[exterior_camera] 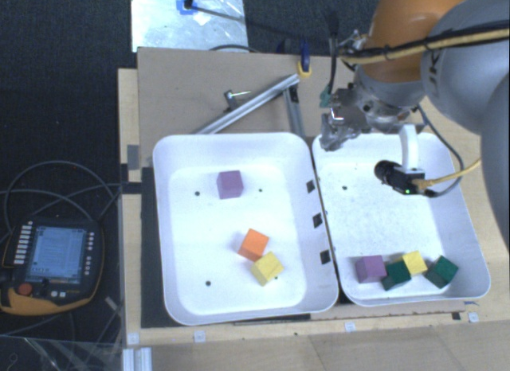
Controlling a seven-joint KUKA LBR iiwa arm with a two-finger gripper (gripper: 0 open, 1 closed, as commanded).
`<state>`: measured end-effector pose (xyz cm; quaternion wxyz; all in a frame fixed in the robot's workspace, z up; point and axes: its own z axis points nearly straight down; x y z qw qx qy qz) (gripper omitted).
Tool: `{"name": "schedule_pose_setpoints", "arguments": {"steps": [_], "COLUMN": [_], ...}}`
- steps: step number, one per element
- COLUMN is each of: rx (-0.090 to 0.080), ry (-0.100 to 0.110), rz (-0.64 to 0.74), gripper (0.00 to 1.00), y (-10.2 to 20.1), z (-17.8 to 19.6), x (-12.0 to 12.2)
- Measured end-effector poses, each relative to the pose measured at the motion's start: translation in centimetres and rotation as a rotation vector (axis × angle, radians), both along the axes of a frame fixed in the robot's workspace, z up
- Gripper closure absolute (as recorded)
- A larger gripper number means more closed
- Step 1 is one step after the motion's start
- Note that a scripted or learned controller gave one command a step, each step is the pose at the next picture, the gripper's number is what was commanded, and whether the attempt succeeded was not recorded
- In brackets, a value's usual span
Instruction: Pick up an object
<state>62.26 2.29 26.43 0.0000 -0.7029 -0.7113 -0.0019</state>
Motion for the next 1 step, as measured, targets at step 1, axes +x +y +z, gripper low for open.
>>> {"name": "schedule_pose_setpoints", "arguments": {"steps": [1], "rx": [0.000], "ry": [0.000], "rz": [-0.001], "gripper": [1.00], "y": [4.80], "z": [-0.06], "x": [0.61]}}
